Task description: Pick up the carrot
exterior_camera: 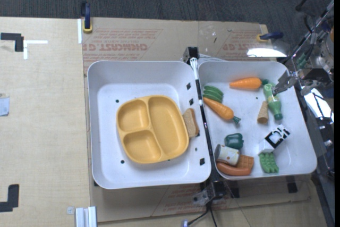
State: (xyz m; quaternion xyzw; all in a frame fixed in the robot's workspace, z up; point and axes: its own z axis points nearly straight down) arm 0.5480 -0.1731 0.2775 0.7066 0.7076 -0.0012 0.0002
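Observation:
Two orange carrots lie in the right bin (303, 130). One carrot (246, 83) rests near the far wall, its green top pointing right. The other carrot (219, 109) lies slanted near the bin's left wall, just below a green pea pod (213, 92). My gripper (283, 83) hangs over the bin's far right corner, a short way right of the far carrot and just above a green bottle (273, 103). Nothing shows held in it.
The right bin also holds a tan cork piece (262, 112), a black-and-white block (277, 136), a green pepper (234, 140), a small can (228, 155), a sausage (234, 169) and a green leafy toy (269, 162). In the left bin are a yellow divided plate (152, 128) and a bread slice (190, 122).

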